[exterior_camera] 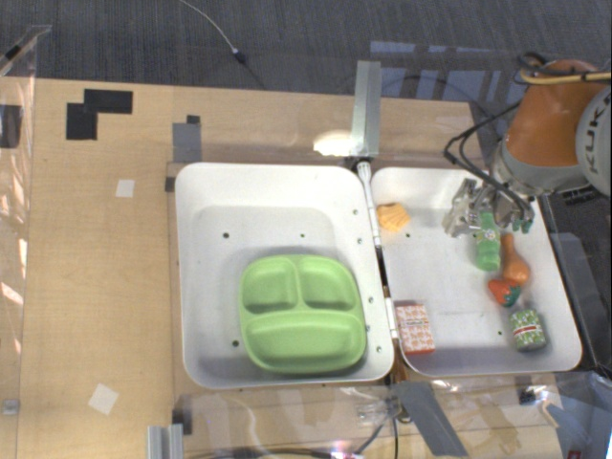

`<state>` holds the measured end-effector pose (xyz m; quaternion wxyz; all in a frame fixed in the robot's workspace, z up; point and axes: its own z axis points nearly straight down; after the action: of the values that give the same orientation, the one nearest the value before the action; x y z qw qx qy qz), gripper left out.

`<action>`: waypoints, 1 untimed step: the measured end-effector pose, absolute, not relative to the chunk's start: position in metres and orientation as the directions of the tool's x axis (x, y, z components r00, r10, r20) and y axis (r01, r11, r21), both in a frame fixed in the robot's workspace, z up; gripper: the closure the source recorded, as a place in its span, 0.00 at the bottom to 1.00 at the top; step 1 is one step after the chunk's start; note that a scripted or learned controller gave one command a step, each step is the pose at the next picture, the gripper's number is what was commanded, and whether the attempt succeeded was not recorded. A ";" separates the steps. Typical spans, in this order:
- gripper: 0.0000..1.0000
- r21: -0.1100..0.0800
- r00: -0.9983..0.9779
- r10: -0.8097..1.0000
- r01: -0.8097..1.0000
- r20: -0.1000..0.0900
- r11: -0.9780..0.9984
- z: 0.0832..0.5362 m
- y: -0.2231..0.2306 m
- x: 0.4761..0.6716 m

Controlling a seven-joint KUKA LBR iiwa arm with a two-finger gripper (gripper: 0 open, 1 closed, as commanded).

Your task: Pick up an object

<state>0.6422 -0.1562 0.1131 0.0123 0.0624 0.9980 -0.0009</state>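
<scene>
The wooden bench (96,285) is the biggest thing here, and two white bins sit on it side by side. The left bin (206,208) holds a green plate (302,312) with three parts in it, lying flat near the front. My arm (559,127) comes in from the right, grey with an orange band, and it hangs over the far right part of the right bin (435,333). My gripper (486,213) points down into that bin, just above a small green thing (489,251). I cannot tell if my fingers are apart or closed, because they look blurry and mixed up with the wires. Nothing I can see sits between them. Right next to the green thing is an orange carrot toy (514,264), and just in front of that a small red thing (503,290). A little red and green can (527,330) lies near the front right corner. A small box (414,326) with red and white on it rests by the front left edge. A yellow-orange piece (393,217) sits alone near the back left.
</scene>
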 end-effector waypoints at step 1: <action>1.00 0.010 -0.828 0.560 0.560 -0.010 0.828 0.190 -0.050 0.613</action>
<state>0.6130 -0.0498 0.1895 0.0061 0.2930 0.9561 0.0032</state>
